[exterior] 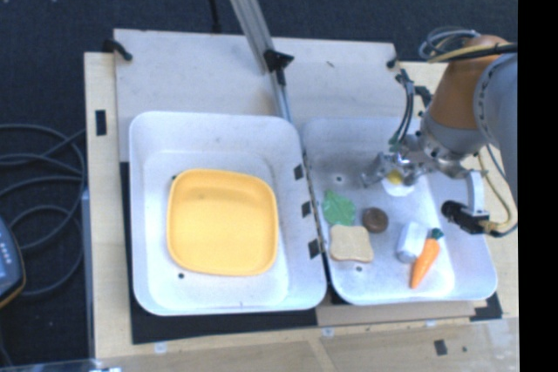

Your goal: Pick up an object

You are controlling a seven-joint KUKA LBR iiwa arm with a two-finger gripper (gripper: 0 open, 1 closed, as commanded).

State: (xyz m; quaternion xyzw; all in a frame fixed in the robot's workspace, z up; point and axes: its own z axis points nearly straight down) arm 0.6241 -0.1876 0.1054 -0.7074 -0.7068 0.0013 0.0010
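Arm: your grey arm with the orange band (458,100) reaches in from the right over the right bin.
Pincer: the pincer (394,174) sits low over the right shallow white plastic bin (466,283), at its upper middle; something small and yellow shows just at the tip, too blurred to name.
Pincer state: cannot tell.
Objects, right bin: orange tapered carrot with green top (424,261); small white cylinder (407,241) just beside it; round brown lump (375,219); tan flat bread-like slice (350,245); crinkled green leaf piece (338,208).
Left bin: left white bin (148,152) holds a smooth yellow rounded-square plate (222,222).
Around: tan surface (105,83); slanted metal rail (244,0); black cables (39,165) at left.
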